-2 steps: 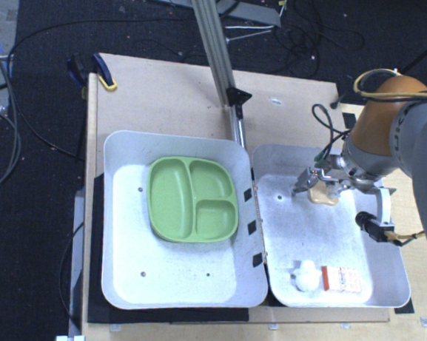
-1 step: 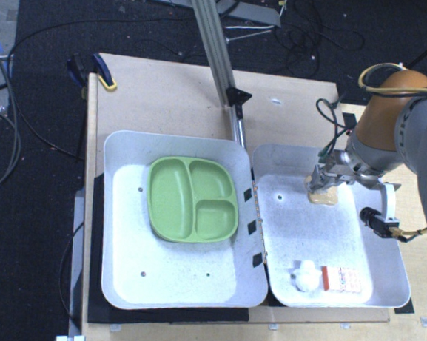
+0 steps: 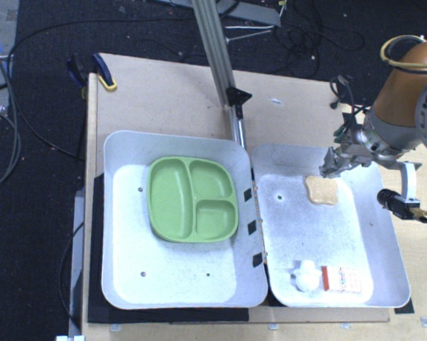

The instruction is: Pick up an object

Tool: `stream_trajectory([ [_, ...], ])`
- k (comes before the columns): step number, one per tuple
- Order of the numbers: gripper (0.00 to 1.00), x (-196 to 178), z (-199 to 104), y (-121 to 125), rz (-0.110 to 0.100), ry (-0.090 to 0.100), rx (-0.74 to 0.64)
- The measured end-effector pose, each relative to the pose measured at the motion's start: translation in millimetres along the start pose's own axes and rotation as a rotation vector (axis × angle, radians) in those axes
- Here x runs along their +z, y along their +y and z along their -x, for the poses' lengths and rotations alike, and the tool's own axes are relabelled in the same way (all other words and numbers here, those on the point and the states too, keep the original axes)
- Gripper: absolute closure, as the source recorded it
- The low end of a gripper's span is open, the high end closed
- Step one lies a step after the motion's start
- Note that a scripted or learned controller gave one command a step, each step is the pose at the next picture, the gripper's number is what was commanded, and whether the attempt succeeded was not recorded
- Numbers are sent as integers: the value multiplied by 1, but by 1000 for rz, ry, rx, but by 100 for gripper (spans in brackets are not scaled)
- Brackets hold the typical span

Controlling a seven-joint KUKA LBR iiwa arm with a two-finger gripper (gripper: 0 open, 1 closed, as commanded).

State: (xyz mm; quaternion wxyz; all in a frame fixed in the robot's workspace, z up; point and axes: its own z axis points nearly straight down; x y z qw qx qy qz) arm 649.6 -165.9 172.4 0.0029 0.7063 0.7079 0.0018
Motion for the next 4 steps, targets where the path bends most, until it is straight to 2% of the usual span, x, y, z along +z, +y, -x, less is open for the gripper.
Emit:
stream_trajectory([
  [1,100,-54,0,2,0,0,0],
  [2,100,-63,-49,-12,-6,3,-4],
  [3,100,-52,-100,-33,-9,3,-4],
  [4,100,-64,-147,-59,-8,3,-4],
])
